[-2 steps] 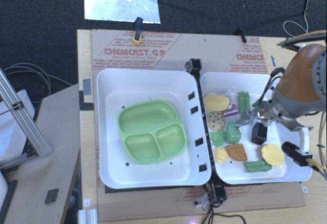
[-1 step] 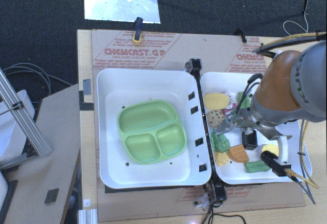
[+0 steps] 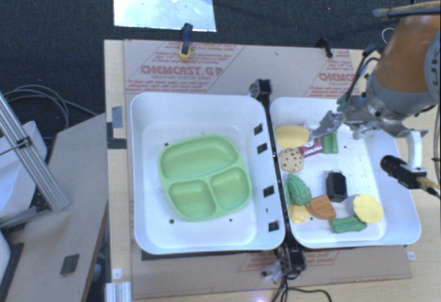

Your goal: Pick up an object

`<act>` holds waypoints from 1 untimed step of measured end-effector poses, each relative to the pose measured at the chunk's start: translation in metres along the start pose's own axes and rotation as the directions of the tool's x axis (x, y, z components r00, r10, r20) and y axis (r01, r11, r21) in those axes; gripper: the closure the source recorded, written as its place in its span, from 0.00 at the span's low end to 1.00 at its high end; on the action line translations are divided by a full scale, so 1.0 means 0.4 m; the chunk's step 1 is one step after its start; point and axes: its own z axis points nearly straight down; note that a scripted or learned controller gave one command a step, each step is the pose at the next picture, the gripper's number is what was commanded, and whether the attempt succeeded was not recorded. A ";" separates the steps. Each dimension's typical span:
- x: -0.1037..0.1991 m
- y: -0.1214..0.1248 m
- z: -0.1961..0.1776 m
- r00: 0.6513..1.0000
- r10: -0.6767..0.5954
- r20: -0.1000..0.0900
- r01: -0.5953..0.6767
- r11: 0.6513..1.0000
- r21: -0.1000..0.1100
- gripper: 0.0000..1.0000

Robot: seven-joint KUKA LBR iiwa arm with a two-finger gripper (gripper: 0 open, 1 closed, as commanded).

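My gripper (image 3: 326, 126) is over the right bin (image 3: 400, 225) near the yellow piece (image 3: 291, 135), can't tell its state, prob approach step, next I drop & grab.

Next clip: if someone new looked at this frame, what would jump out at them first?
Probably the light green divided tray lying alone in the left bin. Next, the cluster of small toy foods in the right bin: a yellow piece, a speckled cookie, a black block. Then the grey arm with its orange band, reaching in from the right, its hand low over the bin's far side.
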 end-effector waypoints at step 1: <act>-0.073 -0.103 0.372 1.000 0.009 -0.003 -0.009 1.000 0.020 0.00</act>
